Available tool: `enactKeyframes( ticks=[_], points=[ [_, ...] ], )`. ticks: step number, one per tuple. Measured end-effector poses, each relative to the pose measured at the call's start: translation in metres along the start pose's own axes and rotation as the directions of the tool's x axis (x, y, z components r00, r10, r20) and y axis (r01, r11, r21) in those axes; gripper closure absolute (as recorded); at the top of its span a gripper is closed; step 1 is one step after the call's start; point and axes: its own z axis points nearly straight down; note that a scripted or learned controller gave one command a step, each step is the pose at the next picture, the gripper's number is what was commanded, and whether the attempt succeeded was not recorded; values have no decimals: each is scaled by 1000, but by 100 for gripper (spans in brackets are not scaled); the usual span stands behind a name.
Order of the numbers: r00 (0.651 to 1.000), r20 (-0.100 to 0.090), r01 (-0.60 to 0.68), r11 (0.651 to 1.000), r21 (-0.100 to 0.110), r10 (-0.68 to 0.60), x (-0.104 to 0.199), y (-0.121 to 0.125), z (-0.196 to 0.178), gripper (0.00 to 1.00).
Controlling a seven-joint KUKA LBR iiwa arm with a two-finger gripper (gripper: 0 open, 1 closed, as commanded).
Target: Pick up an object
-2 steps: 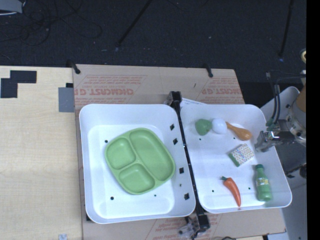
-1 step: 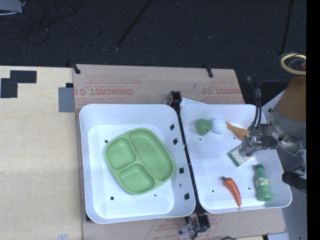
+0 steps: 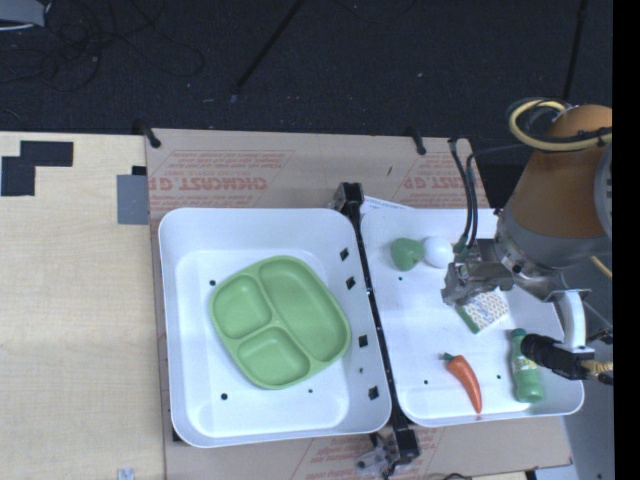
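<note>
Small patterned packet [image 3: 486, 310], white with coloured specks, lies in the right bin [image 3: 420, 388], toward its far right side, tilted on the bin floor. The gripper [image 3: 468, 286] stands directly over the packet's upper left edge, low in the bin, and appears to touch or nearly touch it; whether the packet sits between the fingers cannot be told from this angle, nor whether the gripper is wide or narrow. The arm [image 3: 560, 183] enters from the right, its orange band above the wrist, with a black cable running down beside it.

Other contents of the right bin: a green rounded object [image 3: 406, 253] and a white ball [image 3: 438, 251] lie side by side near the far wall, touching or almost so, just left of the gripper. An orange chilli pepper with a green stem [image 3: 465, 379] lies near the front, well apart from the packet. A green bottle [image 3: 524, 370] lies along the right wall, partly covered by a black part of the arm's hardware.

The left bin [image 3: 190, 268] holds a green divided plate [image 3: 278, 320] with three compartments, set at a slant near the bin's centre. Both bins rest on brown cardboard [image 3: 250, 173] laid on the pale wooden bench [image 3: 70, 318].
</note>
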Motion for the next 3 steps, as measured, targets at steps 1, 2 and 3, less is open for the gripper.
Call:
enactKeyframes(
  ticks=[1,2,3],
  points=[
    [1000,1,0,1000,0,0,54,11,1,100],
    [1000,1,-1,1000,0,1,108,20,4,100],
    [1000,1,-1,1000,3,1,166,12,15,100]
  ],
)
